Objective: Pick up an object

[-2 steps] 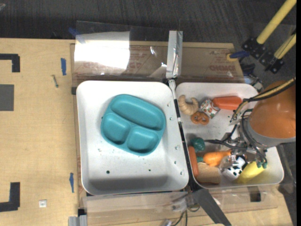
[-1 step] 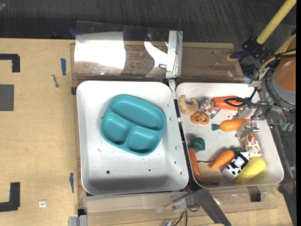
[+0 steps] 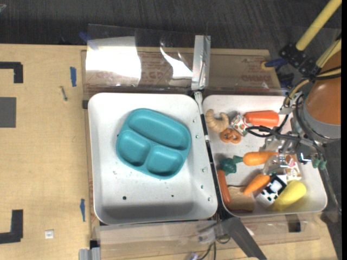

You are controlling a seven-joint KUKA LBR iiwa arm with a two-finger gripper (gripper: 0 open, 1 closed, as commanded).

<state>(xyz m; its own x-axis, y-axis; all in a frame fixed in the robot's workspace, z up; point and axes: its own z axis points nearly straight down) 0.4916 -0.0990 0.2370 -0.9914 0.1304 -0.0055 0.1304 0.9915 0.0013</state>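
Camera view looks down on two shallow white bins: the left white bin (image 3: 103,123) carries a teal three-compartment plastic tray (image 3: 153,142). Right of that tray, the right white bin (image 3: 314,199) holds an orange plastic carrot (image 3: 259,157), a second orange carrot (image 3: 256,183), a yellow plastic lemon (image 3: 291,193) and a brown pretzel (image 3: 230,136). The claw (image 3: 283,155) hovers beside the first carrot; I cannot tell its state.
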